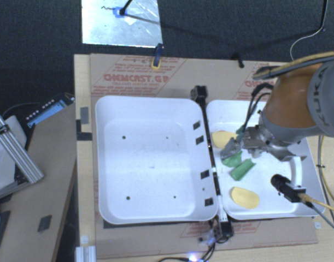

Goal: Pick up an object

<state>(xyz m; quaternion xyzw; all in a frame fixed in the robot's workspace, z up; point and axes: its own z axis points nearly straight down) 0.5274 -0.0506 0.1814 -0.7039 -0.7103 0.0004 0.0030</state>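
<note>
The arm [298, 100] looms closest, its tool [239, 144] low in the right bin [265, 209] over a green piece [232, 158] — jaw state impossible to tell; crowded neighbours — another green piece [242, 170] — risk a fouled grasp.

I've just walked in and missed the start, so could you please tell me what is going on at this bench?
A KUKA arm reaches in from the right over the right bin, its end effector low among the objects there. Beneath it lie green pieces, with a yellow piece beside them and another yellow one nearer the front. Nothing is visibly held yet. The left bin sits alongside.
</note>
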